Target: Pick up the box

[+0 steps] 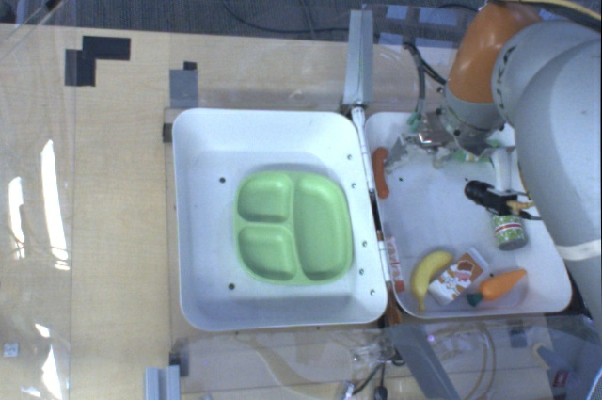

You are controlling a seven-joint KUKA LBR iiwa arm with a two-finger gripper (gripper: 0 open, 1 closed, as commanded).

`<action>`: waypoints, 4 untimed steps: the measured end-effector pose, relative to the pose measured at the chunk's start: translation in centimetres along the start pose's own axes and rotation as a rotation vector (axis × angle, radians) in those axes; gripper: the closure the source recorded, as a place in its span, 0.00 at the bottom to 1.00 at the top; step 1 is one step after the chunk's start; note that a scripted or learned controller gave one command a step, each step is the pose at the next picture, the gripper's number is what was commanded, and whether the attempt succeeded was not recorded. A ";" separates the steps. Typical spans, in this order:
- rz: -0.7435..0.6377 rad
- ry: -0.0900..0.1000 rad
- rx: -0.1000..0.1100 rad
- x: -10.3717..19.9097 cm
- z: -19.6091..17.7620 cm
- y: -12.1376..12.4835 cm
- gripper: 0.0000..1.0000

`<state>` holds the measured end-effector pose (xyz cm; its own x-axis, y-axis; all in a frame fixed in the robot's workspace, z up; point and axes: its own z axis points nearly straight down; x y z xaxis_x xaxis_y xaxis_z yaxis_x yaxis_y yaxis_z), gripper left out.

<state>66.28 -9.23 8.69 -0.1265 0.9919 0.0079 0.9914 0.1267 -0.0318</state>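
Note:
The box (458, 277) is a small white and red carton. It lies flat near the front of the right bin (435, 212), between a banana (428, 273) and a carrot (501, 284). My gripper (420, 144) hangs over the back of that bin, well behind the box, with open bin floor between them. Nothing shows between its fingertips, and the wrist hides much of it.
A red sausage (380, 174) lies along the right bin's left wall. A small green can (509, 231) stands near its right side. The left bin (193, 200) holds a green divided plate (293, 226). The arm's bulk covers the right bin's back right corner.

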 end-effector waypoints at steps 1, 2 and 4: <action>-0.210 -0.001 0.018 -0.6 0.0 -0.5 0.00; -0.129 0.000 0.011 -0.3 0.1 -0.3 0.00; -0.284 -0.016 -0.024 -0.1 -0.1 0.5 0.00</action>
<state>66.80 -9.26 8.76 -0.3992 0.9168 -0.0023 0.9168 0.3992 -0.0070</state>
